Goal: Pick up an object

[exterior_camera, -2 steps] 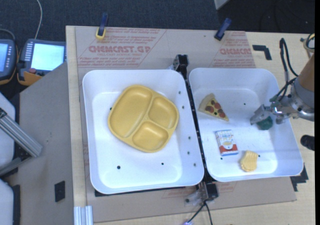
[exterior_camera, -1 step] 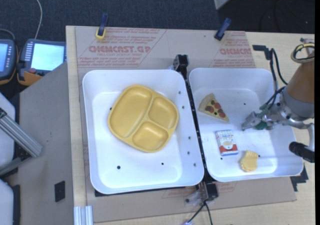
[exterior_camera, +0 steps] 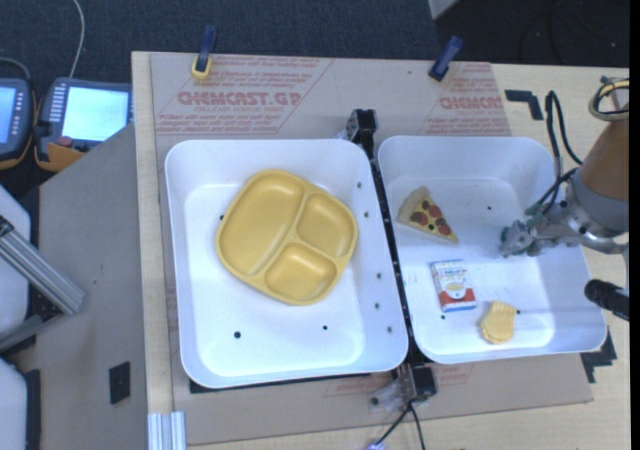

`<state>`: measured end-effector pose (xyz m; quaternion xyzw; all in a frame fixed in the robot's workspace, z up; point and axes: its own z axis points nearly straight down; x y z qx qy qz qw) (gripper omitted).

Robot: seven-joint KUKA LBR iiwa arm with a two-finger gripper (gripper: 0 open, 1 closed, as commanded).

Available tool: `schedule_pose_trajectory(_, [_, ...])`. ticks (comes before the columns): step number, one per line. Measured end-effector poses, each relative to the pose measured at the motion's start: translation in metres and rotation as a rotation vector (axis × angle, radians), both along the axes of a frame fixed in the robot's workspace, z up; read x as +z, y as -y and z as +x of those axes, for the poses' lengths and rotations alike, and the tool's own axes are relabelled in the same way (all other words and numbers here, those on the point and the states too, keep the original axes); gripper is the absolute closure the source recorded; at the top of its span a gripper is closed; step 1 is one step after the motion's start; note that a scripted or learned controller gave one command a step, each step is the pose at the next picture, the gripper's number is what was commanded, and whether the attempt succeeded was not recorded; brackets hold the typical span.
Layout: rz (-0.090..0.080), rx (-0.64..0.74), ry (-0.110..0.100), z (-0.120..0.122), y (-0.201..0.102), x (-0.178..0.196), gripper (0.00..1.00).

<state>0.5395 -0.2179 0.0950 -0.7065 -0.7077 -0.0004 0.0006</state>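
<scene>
Camera view: the arm's two-finger gripper (exterior_camera: 518, 238) hangs over the right white bin (exterior_camera: 520, 153), grasping nothing (approach step, I judge); the small red-and-white carton (exterior_camera: 452, 286) lies nearby, needing a descent.

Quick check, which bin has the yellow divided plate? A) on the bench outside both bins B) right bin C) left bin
C: the yellow plate lies in the left bin; the right bin holds the pizza slice, small carton and yellow lump.

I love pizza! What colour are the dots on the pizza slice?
The pizza slice is yellow-orange with dark red dots, seen in the camera view.
</scene>
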Motion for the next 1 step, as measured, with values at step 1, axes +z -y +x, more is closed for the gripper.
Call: schedule_pose_trajectory(1, [-0.004,0.0,0.006,-0.0001,-0.0028,0.063,1.0])
